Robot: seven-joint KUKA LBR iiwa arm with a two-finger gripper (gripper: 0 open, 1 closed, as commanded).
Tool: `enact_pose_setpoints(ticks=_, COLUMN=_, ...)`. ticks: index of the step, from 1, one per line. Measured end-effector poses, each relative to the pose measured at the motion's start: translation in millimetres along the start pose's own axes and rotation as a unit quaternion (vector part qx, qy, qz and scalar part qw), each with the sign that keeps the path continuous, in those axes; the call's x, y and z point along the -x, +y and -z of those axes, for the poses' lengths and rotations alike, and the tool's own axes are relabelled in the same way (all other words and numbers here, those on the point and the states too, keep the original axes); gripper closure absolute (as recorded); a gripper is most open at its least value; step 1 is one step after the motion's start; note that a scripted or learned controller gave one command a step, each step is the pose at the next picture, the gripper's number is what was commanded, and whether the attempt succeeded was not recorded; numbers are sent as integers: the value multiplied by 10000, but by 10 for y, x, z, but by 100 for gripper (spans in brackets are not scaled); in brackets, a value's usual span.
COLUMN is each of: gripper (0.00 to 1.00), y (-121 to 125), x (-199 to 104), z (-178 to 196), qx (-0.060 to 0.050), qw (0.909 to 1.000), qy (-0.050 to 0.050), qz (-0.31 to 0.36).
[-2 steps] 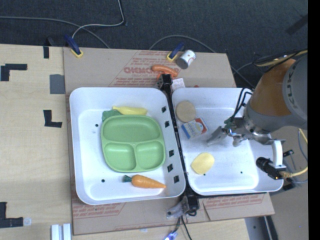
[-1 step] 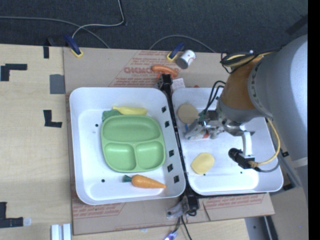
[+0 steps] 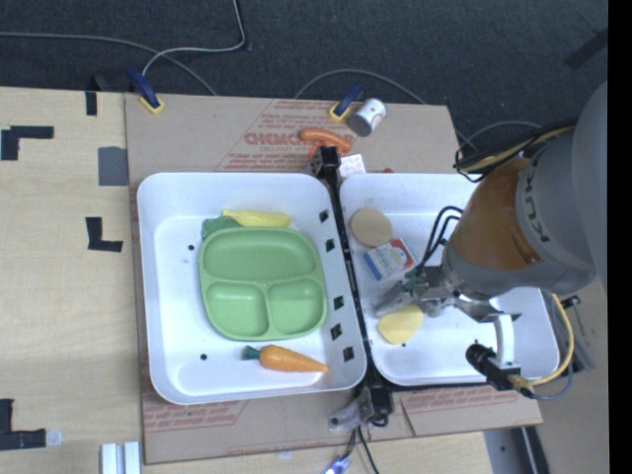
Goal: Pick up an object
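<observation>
Gripper: the two-finger gripper [image 3: 417,292] on the grey arm with the orange band [image 3: 509,227] sits low in the right white bin [image 3: 553,349]; its tip is a dark tangle here, so I cannot tell how wide it stands or whether it has anything.
Nearest target: a pale yellow rounded piece [image 3: 400,325] lies just below and left of the gripper, touching or all but touching it; the likeliest pick, I'd say.
Other pieces by the gripper: a small red, white and blue packet [image 3: 387,260] just up and left of it, a tan round disc [image 3: 371,227] farther up.
Doing it well: centre over the yellow piece, come straight down, close on its narrow width, lift slowly; the bin divider is close on that side, so keep clear of the wall.
Farther from the gripper: the left white bin [image 3: 158,265] holds a green divided plastic plate [image 3: 263,282], a yellow banana-like toy [image 3: 257,219] and an orange toy carrot [image 3: 289,360].
</observation>
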State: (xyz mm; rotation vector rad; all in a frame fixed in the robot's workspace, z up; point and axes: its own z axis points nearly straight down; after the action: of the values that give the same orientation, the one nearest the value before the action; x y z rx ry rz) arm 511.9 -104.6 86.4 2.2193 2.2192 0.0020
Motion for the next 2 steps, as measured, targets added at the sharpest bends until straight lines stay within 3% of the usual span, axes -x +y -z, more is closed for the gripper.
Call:
enact_pose_setpoints(ticks=1, gripper=0, y=-181, x=-10, z=4, qx=27, qw=10000, qy=-8, qz=5)
enact_pose_setpoints(ticks=2, gripper=100, y=-174, x=-4, z=107, qx=32, qw=10000, qy=-13, qz=1)
